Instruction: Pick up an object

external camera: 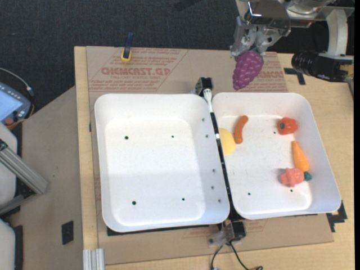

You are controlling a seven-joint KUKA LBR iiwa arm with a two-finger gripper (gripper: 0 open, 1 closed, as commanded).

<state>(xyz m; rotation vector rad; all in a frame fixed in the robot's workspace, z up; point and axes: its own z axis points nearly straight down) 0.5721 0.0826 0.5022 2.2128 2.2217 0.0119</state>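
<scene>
pincer (251, 48) | grips purple grape bunch (247, 70) | above right bin (322, 156)

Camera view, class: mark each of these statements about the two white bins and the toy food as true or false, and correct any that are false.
1. The purple plastic grape bunch hangs from the claw above the bench. True.
2. The orange plastic carrot lies in the left white bin. False: it lies in the right white bin.
3. The red plastic tomato lies near the right bin's far right corner. True.
4. The orange toy sausage touches the carrot. False: they lie well apart.
</scene>
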